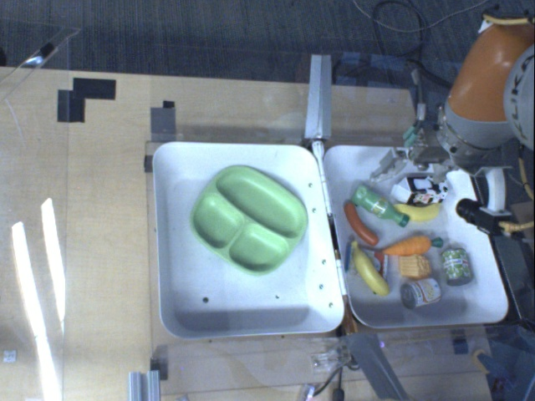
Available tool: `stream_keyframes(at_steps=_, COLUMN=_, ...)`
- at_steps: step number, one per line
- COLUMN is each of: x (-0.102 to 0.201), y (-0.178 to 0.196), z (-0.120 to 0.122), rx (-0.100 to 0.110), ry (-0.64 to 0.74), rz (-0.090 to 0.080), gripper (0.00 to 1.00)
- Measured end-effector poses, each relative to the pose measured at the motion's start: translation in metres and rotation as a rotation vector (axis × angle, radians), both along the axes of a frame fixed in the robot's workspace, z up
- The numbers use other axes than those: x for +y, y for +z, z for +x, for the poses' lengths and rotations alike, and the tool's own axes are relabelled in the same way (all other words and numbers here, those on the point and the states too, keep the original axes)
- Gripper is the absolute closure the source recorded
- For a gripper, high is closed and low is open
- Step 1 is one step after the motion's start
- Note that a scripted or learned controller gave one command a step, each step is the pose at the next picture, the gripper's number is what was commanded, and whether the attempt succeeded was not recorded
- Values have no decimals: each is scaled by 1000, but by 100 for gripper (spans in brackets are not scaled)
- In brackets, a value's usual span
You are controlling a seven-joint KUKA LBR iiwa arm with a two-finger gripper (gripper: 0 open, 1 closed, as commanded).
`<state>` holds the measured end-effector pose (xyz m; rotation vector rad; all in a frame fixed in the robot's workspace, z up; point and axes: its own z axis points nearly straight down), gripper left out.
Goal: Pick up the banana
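- I see a banana lying in the right bin, low on its left side, running slantwise from upper left to lower right.
- A second yellow banana-like piece lies higher in that bin, just right of the green bottle and touching its yellow cap end.
- The gripper sits at the bin's far edge, above and to the right of the lower banana and well apart from it; the upper yellow piece is much nearer, just below it.
- I cannot tell how the gripper stands from this angle, and nothing shows as held.
- A red sausage lies just above the lower banana, and a carrot points across the bin to its right.
- Below the carrot are a cracker-like square, a tin can on its side and a small green-labelled jar.
- A black-and-white packet rests under the gripper.
- The left bin holds a green divided plate.
- The arm's orange band shows at upper right.
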<state>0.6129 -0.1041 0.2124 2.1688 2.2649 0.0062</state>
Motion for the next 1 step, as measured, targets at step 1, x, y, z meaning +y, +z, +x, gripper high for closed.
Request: stream_keyframes(at_steps=1, x=-52, y=-22, z=-29, rx=1, ry=-14, rz=0, gripper=0)
